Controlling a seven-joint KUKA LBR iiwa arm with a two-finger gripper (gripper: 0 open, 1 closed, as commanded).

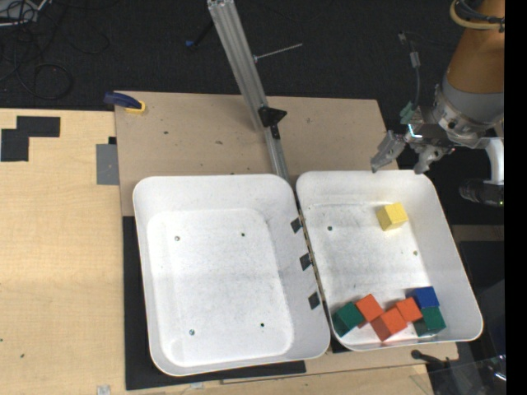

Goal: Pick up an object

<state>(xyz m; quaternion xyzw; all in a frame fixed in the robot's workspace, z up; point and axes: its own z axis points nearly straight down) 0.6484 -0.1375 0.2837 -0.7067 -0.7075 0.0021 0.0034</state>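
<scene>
A yellow block [393, 216] lies alone in the upper part of the right bin [461, 270]. Along that bin's near edge sit several blocks: a green one [347, 317], an orange one [369, 307], more orange ones [393, 318], a blue one [425, 297] and a dark green one [430, 322]. My gripper [405, 160] hangs above the far edge of the right bin, up and slightly right of the yellow block. Its two fingers are spread apart, with nothing between them.
The left bin [152, 220] stands beside the right one, with black clips [305, 260] along the shared edge. A slanted aluminium rail [247, 76] rises behind the bins. A blue and yellow clamp [125, 101] rests at the board's far left corner.
</scene>
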